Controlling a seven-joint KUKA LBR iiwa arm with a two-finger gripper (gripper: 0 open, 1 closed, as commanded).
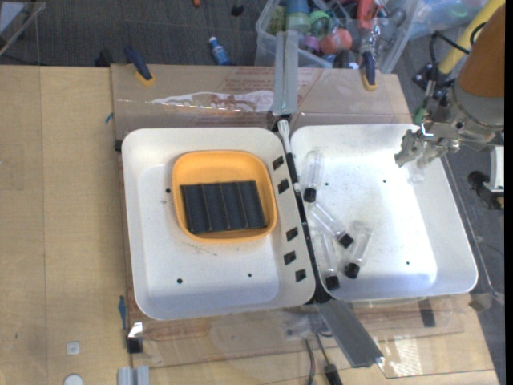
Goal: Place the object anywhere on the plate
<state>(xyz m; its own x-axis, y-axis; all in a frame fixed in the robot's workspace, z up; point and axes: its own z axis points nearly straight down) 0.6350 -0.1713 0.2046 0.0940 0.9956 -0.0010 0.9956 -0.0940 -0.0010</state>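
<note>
Here we are, early in the play: the grey arm's two-finger gripper (417, 147) hovers over the right white bin (449, 239) at about two o'clock. Whether anything sits between those fingers, or how wide they stand, I cannot tell. The clear plastic tubes with black caps (337, 235) lie scattered near that bin's eight o'clock corner, well apart from the gripper. Over in the left white bin (144, 279), the orange square plate (192, 167) carries a black ribbed slab (224, 207). Looks like the approach step: next call is descending on a tube, grasping, then crossing left.
</note>
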